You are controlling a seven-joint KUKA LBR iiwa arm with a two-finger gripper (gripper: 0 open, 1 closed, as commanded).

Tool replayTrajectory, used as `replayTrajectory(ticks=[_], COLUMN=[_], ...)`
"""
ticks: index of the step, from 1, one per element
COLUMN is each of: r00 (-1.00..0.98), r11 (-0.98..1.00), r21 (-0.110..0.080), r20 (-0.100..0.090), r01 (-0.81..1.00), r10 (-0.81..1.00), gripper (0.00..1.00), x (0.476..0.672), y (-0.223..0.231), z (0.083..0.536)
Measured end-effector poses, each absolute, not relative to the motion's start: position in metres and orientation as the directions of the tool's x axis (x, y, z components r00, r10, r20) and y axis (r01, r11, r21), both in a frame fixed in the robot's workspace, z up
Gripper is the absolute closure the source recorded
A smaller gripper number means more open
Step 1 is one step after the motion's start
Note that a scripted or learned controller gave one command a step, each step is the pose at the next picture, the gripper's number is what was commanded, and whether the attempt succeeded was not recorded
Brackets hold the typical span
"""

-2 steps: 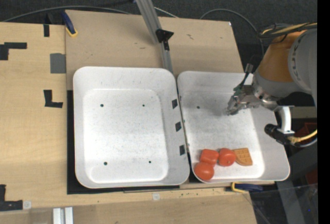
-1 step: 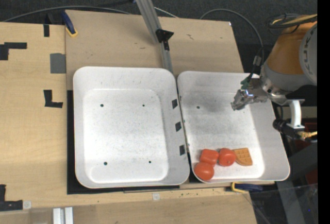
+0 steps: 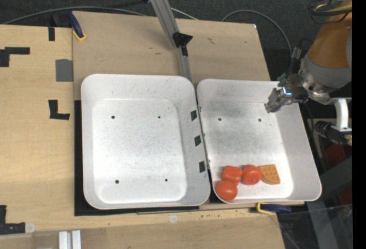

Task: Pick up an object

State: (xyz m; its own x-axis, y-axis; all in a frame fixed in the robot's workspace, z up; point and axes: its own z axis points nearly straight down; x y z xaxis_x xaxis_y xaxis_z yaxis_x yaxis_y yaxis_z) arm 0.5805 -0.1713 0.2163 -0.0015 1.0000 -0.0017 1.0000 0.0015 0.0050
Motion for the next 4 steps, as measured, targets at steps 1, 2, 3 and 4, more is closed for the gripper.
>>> replayTrajectory(ticks=[1, 2, 3, 4], r00=[-0.005, -0.005, -0.005, -0.006], r11=[0.005, 0.005, 0.005, 0.006], r21=[-0.002, -0.004, -0.004, -0.003], r20=[0.001, 0.002, 0.001, 0.002], r01=[1.0, 1.0, 1.0, 1.0], r10=[1.0, 1.0, 1.0, 1.0], gripper=[1.0, 1.0, 1.0, 1.0], x=[0.574, 0.561, 0.552, 0.538], y=[-0.125, -0.074, -0.029, 0.016], z=[0.21, 0.202, 0.199, 0.212])
